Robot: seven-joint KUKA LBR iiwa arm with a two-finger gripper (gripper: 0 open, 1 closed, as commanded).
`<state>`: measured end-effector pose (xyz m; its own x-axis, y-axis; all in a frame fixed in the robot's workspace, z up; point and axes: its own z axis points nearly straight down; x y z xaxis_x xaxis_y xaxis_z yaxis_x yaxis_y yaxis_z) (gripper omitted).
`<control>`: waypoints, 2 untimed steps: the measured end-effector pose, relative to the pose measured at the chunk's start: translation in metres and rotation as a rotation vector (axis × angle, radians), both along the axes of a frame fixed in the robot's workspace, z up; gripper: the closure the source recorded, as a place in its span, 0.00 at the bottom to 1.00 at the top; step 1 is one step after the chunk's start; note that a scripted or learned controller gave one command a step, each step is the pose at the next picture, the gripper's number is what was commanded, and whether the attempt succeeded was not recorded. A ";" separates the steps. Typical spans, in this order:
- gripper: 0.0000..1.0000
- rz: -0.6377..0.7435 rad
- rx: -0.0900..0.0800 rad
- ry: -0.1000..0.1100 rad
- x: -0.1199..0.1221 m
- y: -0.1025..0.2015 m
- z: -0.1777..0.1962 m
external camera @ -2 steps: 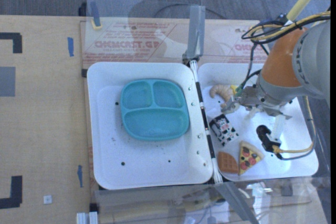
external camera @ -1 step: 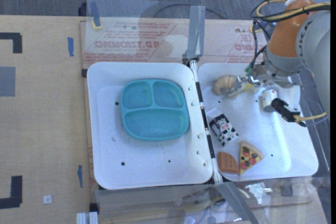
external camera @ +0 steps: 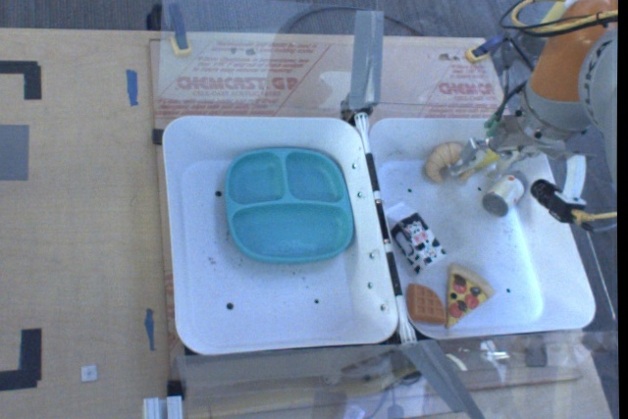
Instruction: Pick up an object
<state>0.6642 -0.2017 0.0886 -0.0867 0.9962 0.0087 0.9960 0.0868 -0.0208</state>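
Note:
The right bin point(external camera: 559, 294) holds several objects. A tan croissant point(external camera: 442, 160) lies near its back wall. A pale cylinder point(external camera: 500, 194) lies on its side to the right of the croissant. A black-and-white block point(external camera: 417, 242) sits by the bin's left wall. At the front lie a brown waffle piece point(external camera: 425, 304) and a pizza slice point(external camera: 468, 291), side by side. My gripper point(external camera: 478, 158) is low in the bin, just right of the croissant and above the cylinder. Nothing is visibly held.
In the left bin point(external camera: 186, 240) sits a teal divided plate point(external camera: 289, 204). A ridge point(external camera: 378, 221) separates the two bins. The grey arm with its orange band point(external camera: 574, 44) and cables hangs over the right bin's back right corner.

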 end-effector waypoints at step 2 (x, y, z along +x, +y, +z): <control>0.00 -0.022 -0.006 -0.030 -0.060 -0.011 0.001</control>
